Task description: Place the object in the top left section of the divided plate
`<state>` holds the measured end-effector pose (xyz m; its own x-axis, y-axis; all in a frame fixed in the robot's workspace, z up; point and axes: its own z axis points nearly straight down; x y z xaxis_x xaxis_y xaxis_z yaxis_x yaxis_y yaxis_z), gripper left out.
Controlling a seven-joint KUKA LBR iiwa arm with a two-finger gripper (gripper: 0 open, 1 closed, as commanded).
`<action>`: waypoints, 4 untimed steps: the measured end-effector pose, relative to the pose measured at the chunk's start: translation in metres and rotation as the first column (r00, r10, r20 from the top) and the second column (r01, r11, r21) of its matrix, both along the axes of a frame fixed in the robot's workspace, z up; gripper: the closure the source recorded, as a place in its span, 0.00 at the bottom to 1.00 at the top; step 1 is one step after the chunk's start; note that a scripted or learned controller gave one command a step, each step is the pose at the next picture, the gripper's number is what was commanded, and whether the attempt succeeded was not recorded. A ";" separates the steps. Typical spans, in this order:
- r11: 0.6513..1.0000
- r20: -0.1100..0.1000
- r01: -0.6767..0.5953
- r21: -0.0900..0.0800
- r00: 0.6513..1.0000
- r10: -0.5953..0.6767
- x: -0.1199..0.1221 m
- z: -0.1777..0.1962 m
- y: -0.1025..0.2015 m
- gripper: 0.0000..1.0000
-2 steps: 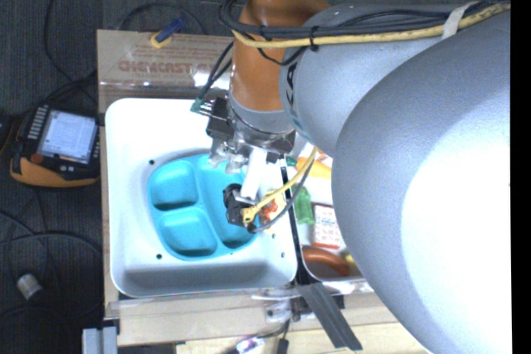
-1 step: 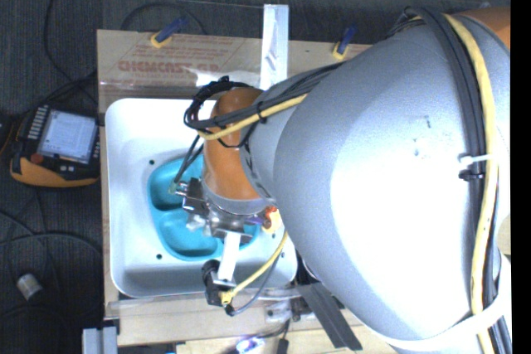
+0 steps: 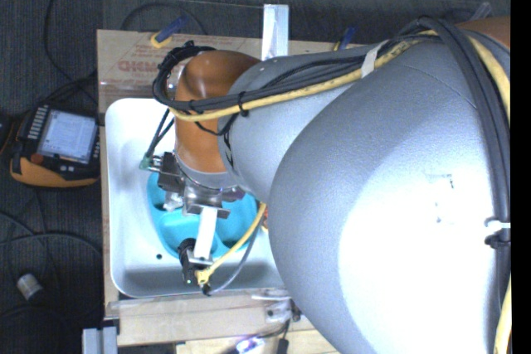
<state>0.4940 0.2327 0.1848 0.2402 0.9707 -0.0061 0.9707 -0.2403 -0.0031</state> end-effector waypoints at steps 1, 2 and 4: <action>0.990 0.003 0.140 -0.001 0.990 -0.140 0.008 0.088 -0.009 1.00; 0.948 0.003 0.318 -0.003 0.948 -0.318 0.094 0.012 -0.034 1.00; 0.849 0.004 0.529 -0.004 0.849 -0.529 0.063 -0.072 -0.002 1.00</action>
